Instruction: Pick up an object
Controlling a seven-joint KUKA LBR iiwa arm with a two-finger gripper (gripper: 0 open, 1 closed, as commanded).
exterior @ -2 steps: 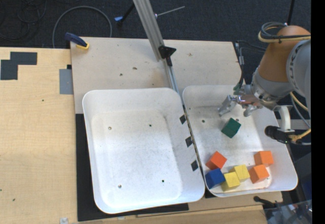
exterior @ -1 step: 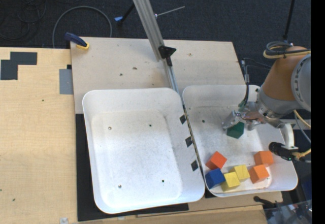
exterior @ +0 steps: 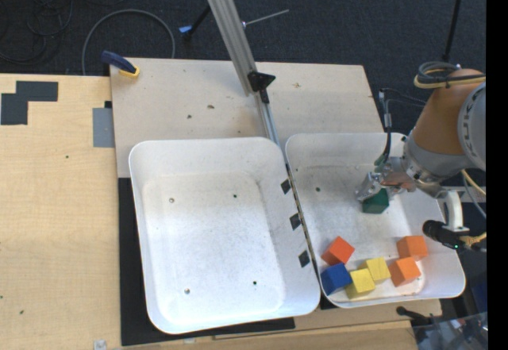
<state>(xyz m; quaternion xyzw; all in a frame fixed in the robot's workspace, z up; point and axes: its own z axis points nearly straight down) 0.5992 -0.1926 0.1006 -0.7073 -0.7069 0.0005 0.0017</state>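
At mid right bin [exterior: 333, 158], your gripper [exterior: 375, 191] sits on a green block [exterior: 375, 201]; whether it is clamped I cannot tell. Confirm the block is held squarely before lifting straight up, clear of the cubes [exterior: 373, 265] near the front wall.

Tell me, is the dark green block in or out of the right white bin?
In: the dark green block lies on the right white bin floor, at the gripper.

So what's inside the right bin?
The right bin holds three orange blocks, two yellow blocks, a blue block and a green block, partly covered by the end effector.
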